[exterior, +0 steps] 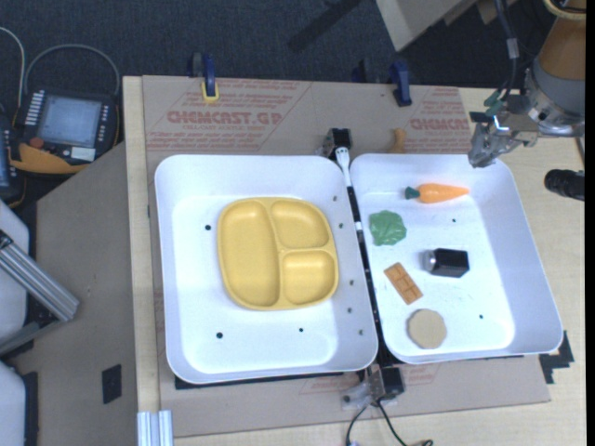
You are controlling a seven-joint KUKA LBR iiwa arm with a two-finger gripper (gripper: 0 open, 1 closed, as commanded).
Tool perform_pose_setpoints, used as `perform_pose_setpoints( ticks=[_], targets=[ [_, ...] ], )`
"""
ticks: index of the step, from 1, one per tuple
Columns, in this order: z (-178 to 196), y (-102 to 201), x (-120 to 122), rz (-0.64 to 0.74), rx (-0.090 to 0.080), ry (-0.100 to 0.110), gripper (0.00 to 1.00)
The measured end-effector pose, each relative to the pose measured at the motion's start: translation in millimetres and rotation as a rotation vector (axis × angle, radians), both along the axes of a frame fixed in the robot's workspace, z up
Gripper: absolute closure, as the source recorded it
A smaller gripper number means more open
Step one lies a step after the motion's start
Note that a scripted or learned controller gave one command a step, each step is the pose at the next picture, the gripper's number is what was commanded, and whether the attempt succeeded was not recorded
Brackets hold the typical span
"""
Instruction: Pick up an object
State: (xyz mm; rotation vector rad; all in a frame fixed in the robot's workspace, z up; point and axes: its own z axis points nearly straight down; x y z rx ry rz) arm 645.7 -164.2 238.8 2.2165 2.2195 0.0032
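The right bin [521,240] holds several small objects: an orange carrot [440,192] at the back, a green leafy piece [387,227], a black block [449,263], a brown wafer [403,282] and a round tan cookie [427,328] at the front. My gripper [485,151] hangs above the back right corner of that bin, right of the carrot and apart from it. Nothing shows between its fingers.
The left bin [181,249] contains a yellow divided plate [277,252]. Both bins rest on a cardboard sheet [279,110] held by blue clamps [208,74] at the back. A pendant with a screen [67,124] lies off the bench to the left.
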Motion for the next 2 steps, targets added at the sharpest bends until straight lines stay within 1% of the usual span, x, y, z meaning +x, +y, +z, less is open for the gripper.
perform_pose_setpoints(
  ticks=[1, 2],
  targets=[
    [8, 52, -14, 0.003, 0.004, 0.007, 1.00],
    [-6, 104, -35, 0.003, 0.004, 0.009, 1.00]
  ],
)
